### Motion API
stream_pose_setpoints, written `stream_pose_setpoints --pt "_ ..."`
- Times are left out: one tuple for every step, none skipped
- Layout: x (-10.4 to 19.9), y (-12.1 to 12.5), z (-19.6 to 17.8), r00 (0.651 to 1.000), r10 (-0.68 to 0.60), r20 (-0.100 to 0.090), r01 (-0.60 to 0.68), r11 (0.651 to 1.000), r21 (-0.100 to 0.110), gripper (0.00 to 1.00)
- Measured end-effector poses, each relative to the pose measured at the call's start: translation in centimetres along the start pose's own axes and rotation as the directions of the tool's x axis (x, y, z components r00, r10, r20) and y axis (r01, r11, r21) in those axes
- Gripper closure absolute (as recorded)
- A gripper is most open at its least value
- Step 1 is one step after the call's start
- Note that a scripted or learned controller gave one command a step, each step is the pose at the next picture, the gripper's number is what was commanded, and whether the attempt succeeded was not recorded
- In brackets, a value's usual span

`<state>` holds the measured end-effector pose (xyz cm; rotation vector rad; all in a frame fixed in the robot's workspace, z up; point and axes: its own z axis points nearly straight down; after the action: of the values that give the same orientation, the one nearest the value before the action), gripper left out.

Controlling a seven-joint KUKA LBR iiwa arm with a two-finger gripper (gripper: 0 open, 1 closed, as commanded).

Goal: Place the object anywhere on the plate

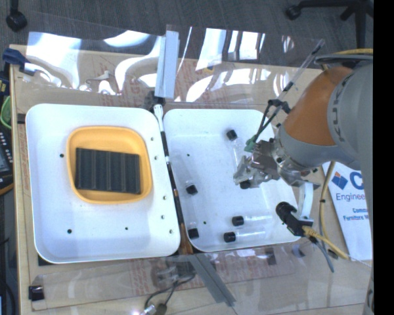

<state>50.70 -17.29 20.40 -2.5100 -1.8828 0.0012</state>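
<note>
A yellow plate (108,140) with a dark ribbed insert (109,170) lies in the left bin (46,222). Several small black pieces are scattered in the right bin (210,156): one at the top (231,134), one near the left wall (191,189), and others along the front (237,221). My gripper (246,178) hangs low over the right bin's middle right, well away from the plate. A small dark spot (245,184) shows at its tip; whether this is a held piece is unclear.
The ridge where the two bins meet (165,169) runs between my gripper and the plate. A clear plastic screen (171,58) stands behind the bins. Papers (348,195) lie to the right of the right bin.
</note>
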Motion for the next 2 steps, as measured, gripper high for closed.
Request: stream_pose_setpoints --pt "7.0 -5.3 2.9 0.993 -0.12 0.002 0.12 0.993 0.004 1.0" --pt "13.1 1.3 -1.4 0.986 -0.166 0.002 0.166 0.986 0.0 1.0"
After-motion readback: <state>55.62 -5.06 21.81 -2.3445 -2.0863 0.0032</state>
